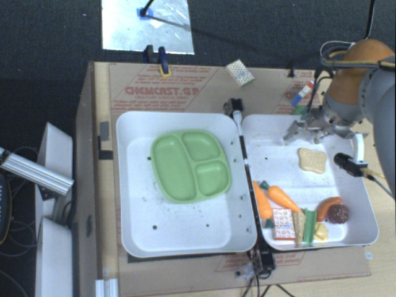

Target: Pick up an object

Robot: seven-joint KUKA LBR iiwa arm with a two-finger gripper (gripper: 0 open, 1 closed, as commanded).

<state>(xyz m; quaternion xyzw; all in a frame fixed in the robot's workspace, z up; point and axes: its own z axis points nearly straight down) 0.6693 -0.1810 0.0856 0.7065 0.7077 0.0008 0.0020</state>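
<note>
Two shallow white bins sit side by side on the bench, the left bin [133,228] at centre frame and the right bin [365,228] toward the lower right. The grey arm [371,88] with its orange band comes in at the upper right edge. A green divided plate [189,166] lies in the middle of the left bin. The gripper [303,132] hangs over the upper part of the right bin, its metal fingers spread apart with nothing between them. Just below it lies a pale bread slice [312,159] (apart from the fingers). Lower down sit two carrots [281,197], a small printed box [283,223] and a dark round fruit [338,213] near the bin's bottom right.
</note>
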